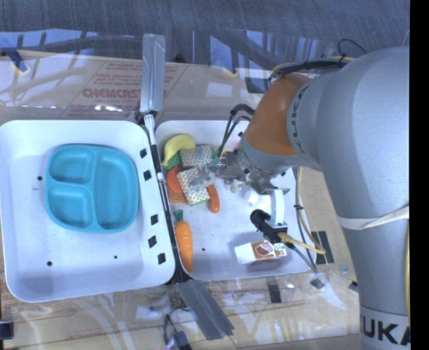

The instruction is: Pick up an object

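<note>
The right bin (221, 265) holds a cluster of small items at its left side: a yellow banana-shaped piece (175, 149), two checkered blocks (194, 185), a red-orange piece (173, 184) and a small red sausage (213, 199). An orange carrot (184, 245) lies along the bin's left wall. A small white and brown carton (261, 251) rests near the front edge. My gripper (223, 163) hangs low over the bin, just right of the upper checkered block (197, 156). The wrist hides its tips.
The left bin (25, 268) holds a blue divided plate (92, 187). The grey arm with its orange band (272, 119) covers the right bin's far right part. A black fitting with yellow cable (269, 228) hangs above the carton. A divider rail (158, 195) separates the bins.
</note>
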Tool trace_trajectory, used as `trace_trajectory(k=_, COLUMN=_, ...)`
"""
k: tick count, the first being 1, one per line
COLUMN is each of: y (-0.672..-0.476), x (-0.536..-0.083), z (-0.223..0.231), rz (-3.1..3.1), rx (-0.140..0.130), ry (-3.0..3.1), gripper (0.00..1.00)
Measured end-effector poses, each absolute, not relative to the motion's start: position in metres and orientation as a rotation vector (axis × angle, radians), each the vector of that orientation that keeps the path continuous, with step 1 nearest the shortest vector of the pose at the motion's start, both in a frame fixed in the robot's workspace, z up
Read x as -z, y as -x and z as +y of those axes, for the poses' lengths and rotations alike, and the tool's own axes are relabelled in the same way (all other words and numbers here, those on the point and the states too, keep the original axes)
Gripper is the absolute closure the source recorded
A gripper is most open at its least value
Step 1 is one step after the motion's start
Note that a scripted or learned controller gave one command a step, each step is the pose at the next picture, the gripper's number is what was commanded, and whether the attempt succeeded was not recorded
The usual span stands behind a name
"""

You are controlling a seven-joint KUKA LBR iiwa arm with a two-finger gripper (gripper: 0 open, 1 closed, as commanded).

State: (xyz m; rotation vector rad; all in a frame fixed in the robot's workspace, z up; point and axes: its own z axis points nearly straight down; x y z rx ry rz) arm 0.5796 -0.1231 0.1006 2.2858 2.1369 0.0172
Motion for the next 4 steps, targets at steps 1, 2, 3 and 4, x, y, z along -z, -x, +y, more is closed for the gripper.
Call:
trace_trajectory(k=1, y=-0.627, x=-0.096, z=-0.138, rz=2.165, rx=-0.006, ry=-2.265, gripper=0.0)
trace_trajectory(k=2, y=-0.595, x=-0.09, z=-0.134, rz=2.213, rx=0.006, ry=-2.236, gripper=0.0)
trace_trajectory(k=3, y=-0.595, x=-0.096, z=-0.134, rz=2.221, rx=0.012, ry=-2.236, gripper=1.0)
trace_trajectory(k=4, y=-0.632, x=-0.222, z=-0.105, rz=2.357, rx=0.002, ry=-2.078, gripper=1.0)
